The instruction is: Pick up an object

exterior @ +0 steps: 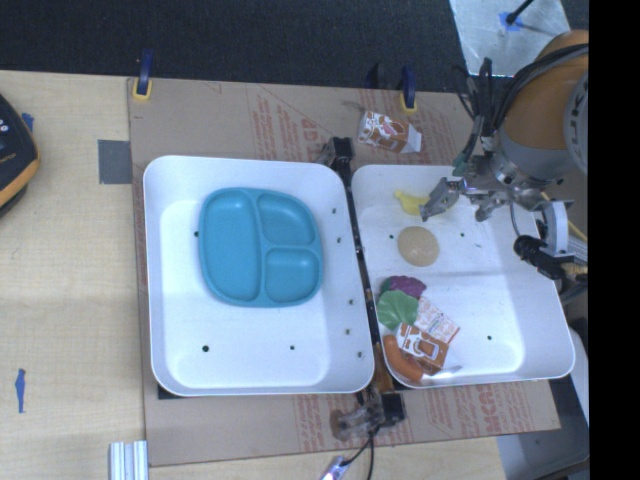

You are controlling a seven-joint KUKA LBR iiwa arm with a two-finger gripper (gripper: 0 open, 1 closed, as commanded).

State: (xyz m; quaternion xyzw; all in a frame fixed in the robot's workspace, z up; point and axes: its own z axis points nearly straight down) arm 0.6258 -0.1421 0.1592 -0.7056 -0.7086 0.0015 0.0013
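My gripper (460, 205) hangs over the far part of the right bin (520, 308), its two fingers spread open with nothing between them. Its left finger (436, 202) is just right of a small yellow object (407, 203). A tan round object (418, 246) lies a little nearer than the gripper. At the bin's near left corner, piled together, are a purple and green item (399, 299), a printed orange-and-white packet (428, 335) and an orange object (398, 363).
The left bin (180, 348) holds a blue divided plate (262, 247). Another printed packet (388, 131) lies on the cardboard beyond the right bin. Clamps (407, 86) hold the cardboard's far edge. A dark and yellow device (14, 158) sits at the far left.
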